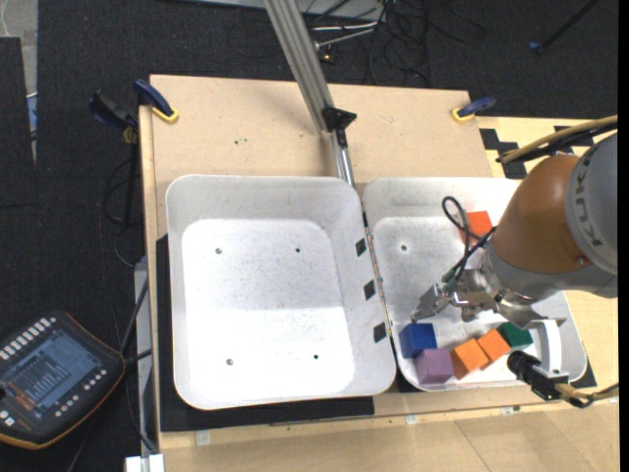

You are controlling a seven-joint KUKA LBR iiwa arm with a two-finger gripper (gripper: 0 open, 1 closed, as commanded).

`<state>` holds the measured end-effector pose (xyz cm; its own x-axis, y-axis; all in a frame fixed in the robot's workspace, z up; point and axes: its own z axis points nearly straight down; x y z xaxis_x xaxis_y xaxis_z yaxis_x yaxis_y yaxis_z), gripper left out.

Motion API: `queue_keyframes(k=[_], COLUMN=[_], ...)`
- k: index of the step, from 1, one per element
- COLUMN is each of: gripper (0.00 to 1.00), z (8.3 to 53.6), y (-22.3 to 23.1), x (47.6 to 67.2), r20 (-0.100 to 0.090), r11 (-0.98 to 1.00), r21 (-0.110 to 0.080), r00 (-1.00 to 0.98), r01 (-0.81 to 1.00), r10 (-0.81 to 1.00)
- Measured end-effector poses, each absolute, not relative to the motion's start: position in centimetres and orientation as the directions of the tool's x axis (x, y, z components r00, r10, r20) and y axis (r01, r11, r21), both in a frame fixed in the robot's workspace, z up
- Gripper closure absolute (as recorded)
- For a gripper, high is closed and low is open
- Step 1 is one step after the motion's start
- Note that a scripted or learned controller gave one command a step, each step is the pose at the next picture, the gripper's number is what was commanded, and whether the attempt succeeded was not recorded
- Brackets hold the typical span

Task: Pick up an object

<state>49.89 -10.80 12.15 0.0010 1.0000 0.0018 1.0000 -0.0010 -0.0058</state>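
The wooden bench [256,126] spans most of the view, a pale board with a blue-and-yellow clamp [152,98] at its far left corner and another clamp [474,109] at its far right. On it sit two shallow white bins side by side. The left bin [260,283] shows only its speckled floor and a few small dark dots. The right bin [393,224] holds the blocks and the arm's working end.

The arm [560,229] enters from the right, its orange band bulking over the right bin's far side and covering part of it. A slanted metal pole [300,52] runs from the top of the view down to the seam between the bins.

The gripper [439,301] hangs low over the right bin's middle, pointing left — its fingers look spread a little apart, with nothing between them, though they are small and partly blurred.

Just below it the blocks cluster in the near part of the right bin: a blue block [418,338] closest to the gripper tips, a purple block [435,365] just beside it toward the near rim, an orange block [474,352] touching the purple one, and a green block [514,337] to its right. Another orange block [478,224] lies apart at the far side, beside a loop of black cable [454,214].

A handheld control pendant [49,377] rests on the floor at lower left.
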Motion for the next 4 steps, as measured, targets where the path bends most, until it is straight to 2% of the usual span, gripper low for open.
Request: queue_keyframes(k=[1,2,4], gripper=[0.0,1.0,1.0], z=[9.4,10.6,20.2], y=[-10.8,-10.8,-11.1], x=[49.9,50.0,50.6], r20=[0.0,0.0,-0.002], r11=[-0.001,-0.001,0.003], r21=[-0.001,0.003,0.007], r00=[0.001,0.001,-0.003], r01=[1.0,1.0,1.0], r10=[1.0,1.0,1.0])
